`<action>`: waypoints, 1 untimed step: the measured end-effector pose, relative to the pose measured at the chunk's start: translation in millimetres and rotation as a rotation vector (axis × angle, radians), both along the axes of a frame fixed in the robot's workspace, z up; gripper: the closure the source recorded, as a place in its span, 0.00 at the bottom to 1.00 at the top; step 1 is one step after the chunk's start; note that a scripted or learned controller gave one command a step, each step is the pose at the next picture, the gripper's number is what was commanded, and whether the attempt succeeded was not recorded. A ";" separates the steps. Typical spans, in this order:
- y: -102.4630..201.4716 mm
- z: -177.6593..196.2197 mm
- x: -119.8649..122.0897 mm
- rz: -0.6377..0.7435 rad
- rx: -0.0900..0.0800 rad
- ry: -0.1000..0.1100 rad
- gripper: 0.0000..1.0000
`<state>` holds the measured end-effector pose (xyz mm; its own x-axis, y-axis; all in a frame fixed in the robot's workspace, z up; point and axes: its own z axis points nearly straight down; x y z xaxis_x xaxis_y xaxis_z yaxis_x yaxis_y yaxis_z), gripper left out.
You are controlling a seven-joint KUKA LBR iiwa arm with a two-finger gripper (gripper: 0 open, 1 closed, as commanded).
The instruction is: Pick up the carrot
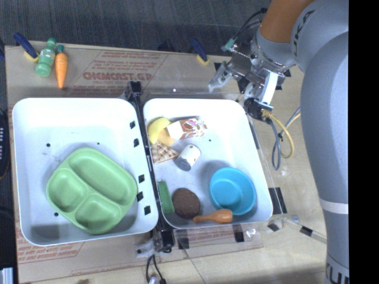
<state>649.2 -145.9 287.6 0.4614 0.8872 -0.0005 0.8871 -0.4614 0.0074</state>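
Carrot point(60, 68): lies on the bench point(177, 64) outside both bins, near the far left corner, pointed end toward the camera. It touches or sits just beside a small green bottle-shaped toy point(45, 60) on its left.

Left bin point(23, 158): holds a green divided plate point(92, 189).

Right bin point(251, 141): holds a yellow lemon-like piece point(156, 129), a small printed carton point(188, 128), a waffle-patterned piece point(163, 152), a white cylinder point(189, 155), a blue bowl point(232, 191), a dark brown round item point(186, 202), an orange-brown drumstick-shaped item point(213, 217) and a green strip point(166, 197) against the dividing wall.

Arm point(323, 70): reaches in from the right; orange band visible at the top. End effector point(240, 78) sits above the far right corner of the right bin, over its rim, well apart from the carrot. Finger opening cannot be told at this angle; nothing is seen in its grasp. Yellow cable point(283, 136) loops below the wrist, beside the bin's right wall.
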 end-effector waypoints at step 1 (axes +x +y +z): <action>76.3 -73.6 6.4 -0.201 0.005 0.021 0.00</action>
